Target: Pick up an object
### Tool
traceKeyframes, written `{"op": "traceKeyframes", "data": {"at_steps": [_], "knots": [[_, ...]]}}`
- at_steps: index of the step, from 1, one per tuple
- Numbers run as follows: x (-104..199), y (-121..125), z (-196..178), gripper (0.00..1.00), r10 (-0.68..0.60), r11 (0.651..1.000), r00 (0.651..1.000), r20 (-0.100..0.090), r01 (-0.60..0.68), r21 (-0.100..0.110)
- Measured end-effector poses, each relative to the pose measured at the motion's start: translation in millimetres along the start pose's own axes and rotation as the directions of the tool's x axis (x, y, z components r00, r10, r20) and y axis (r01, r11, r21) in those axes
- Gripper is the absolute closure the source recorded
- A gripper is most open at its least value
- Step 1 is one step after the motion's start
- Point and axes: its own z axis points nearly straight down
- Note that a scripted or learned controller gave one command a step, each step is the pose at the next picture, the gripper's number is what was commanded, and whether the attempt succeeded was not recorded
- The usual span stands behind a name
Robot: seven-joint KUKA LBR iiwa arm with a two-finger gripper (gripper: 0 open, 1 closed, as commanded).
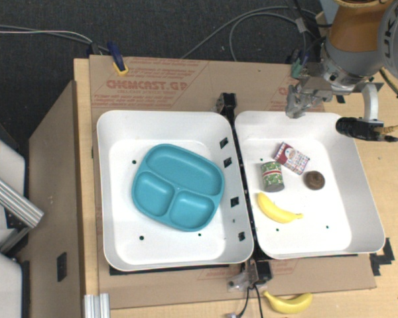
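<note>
The right bin [345,234] holds a yellow banana [276,209], a small green-labelled can [272,175], a red and white packet [291,158] and a brown round object [314,179]. My gripper [296,106] hangs over the bin's far rim, above and behind these objects, its fingers pointing down. Nothing shows between them. The grey arm with its orange band [361,15] reaches in from the top right.
The left bin [116,230] carries a blue divided plate [178,186]. A second banana [288,301] lies outside the bins at the bench's front edge. Black clips [226,103] sit along the seam between the bins. Cables run behind the bench.
</note>
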Motion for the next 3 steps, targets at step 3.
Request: {"op": "traceKeyframes", "data": {"at_steps": [3], "knots": [[157.3, -22.1, 30.0, 1.0, 0.001, 1.0, 1.0, 0.001, -0.001, 0.002]]}}
